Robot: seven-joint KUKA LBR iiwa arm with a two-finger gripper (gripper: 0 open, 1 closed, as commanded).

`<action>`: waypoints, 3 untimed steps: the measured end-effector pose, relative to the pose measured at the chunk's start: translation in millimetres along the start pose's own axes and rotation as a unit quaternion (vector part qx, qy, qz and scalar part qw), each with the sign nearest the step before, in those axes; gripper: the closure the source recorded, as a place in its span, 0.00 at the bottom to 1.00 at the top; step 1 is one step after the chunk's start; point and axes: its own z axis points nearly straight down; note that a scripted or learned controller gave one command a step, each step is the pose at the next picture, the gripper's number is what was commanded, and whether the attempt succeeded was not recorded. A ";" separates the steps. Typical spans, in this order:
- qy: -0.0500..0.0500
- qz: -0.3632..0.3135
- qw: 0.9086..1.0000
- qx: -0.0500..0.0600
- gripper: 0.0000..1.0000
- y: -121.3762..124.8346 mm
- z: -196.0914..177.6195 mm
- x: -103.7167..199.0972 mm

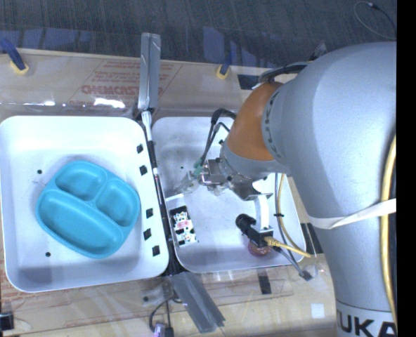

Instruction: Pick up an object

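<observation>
Down in the right bin (194,258), the gripper (202,174) hangs low; whether it is open or holding anything I cannot tell. Nearest candidate, a small black-and-white card (180,227), lies just nearer and slightly left, its long axis running near-to-far

Left half of the frame: shallow white bin (11,188) bearing a blue divided plate (88,208); beside it on the right a second white bin (215,262), both on a wooden bench (67,83) with blue clamps (13,56) at its upper edge.
</observation>
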 end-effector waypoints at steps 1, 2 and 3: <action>0.001 0.000 1.000 0.002 0.00 -83.8 1.4 0.6; 0.002 -0.002 1.000 0.003 1.00 -83.4 -8.0 1.2; 0.000 0.000 1.000 0.001 1.00 37.8 -0.4 -1.0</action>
